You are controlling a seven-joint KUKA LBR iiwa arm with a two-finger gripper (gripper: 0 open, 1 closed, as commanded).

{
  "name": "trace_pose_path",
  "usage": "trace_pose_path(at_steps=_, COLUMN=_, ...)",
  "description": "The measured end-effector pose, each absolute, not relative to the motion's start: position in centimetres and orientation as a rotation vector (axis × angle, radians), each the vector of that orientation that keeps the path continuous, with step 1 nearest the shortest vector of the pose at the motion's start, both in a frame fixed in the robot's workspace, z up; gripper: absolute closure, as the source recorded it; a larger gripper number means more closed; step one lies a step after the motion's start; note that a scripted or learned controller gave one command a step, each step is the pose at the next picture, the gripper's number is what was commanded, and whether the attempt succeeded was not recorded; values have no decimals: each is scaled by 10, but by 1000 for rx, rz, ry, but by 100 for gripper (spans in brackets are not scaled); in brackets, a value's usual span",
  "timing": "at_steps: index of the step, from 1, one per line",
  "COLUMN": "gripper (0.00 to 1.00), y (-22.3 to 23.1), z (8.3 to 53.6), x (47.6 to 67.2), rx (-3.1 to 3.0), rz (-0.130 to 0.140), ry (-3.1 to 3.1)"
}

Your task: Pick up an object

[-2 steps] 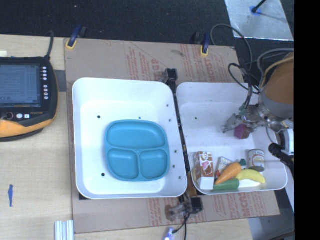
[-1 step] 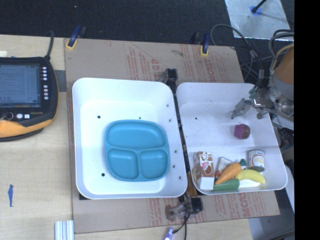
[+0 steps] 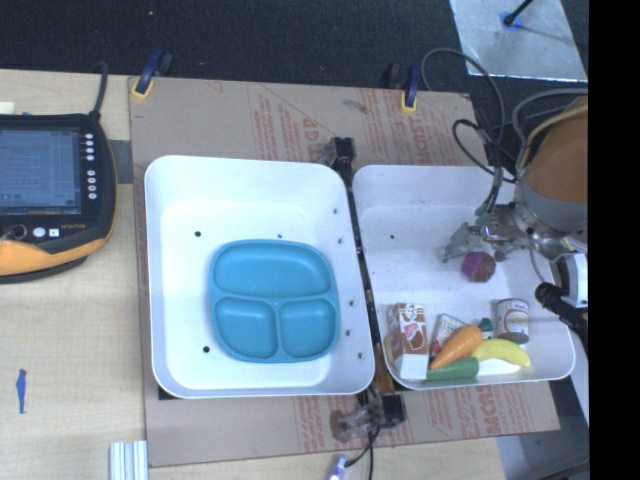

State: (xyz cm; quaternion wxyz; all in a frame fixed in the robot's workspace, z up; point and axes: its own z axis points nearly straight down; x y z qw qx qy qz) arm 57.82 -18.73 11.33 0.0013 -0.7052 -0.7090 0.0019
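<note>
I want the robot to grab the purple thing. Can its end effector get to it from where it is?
Probably yes. The end effector is just above the purple thing in the right bin, and that thing lies by itself, apart from the carrot and banana pile near the front.

We find the right bin's (image 3: 400, 203) upper left floor bare and open to approach. Its lower edge is crowded: carton (image 3: 408, 330), carrot (image 3: 457, 346), banana (image 3: 500, 352) and can (image 3: 512, 317) lie close together. In the left bin (image 3: 170, 268), the blue divided plate (image 3: 273, 299) fills the middle, leaving a clear margin around it.
</note>
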Motion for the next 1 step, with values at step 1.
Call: trace_pose_path(at_steps=1, gripper=0, y=-212, z=92, x=579, rx=-2214, rz=6, ry=-2225)
